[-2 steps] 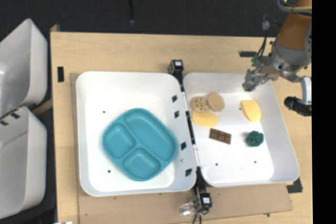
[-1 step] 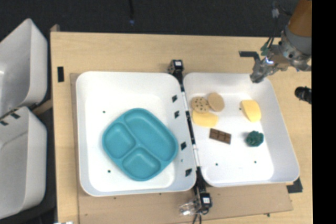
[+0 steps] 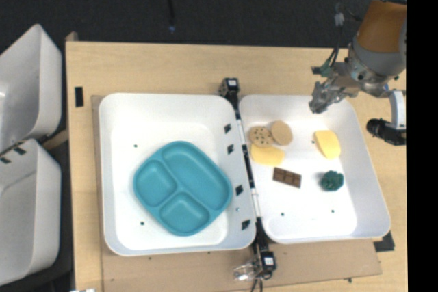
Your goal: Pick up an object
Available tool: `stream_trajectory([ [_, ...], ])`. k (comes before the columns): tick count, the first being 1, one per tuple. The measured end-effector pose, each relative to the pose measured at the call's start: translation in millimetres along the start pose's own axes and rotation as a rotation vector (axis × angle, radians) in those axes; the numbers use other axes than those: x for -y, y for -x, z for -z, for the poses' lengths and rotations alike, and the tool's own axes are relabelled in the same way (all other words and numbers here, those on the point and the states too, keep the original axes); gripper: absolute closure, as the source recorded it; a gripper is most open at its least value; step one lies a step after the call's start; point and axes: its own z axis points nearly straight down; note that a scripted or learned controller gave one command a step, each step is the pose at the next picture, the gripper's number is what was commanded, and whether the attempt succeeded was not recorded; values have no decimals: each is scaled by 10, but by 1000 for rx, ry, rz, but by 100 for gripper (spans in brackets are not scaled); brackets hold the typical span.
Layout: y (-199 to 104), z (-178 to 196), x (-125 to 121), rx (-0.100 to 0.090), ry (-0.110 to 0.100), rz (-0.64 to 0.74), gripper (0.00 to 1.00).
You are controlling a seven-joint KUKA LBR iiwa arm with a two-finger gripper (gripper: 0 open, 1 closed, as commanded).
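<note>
grey two-finger gripper (image 3: 320,103): jaw state cannot be told, nothing seen held | pale yellow wedge-shaped piece (image 3: 328,143): just below it | round tan biscuit (image 3: 280,133): lower left

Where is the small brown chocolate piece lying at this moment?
In the camera view, the chocolate piece lies in the right bin, just below the long yellow piece and left of the dark green object.

I count two white bins (image 3: 109,167) below me. Left of the centre divider (image 3: 243,161) sits one teal tray (image 3: 181,188). Right of it: five small food pieces (image 3: 287,178).
</note>
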Motion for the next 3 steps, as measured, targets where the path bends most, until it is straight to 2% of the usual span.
stream_trajectory([
  [2,-943,192,378,-1,-2,0,100],
  [3,-1374,42,605,0,-4,0,100],
])
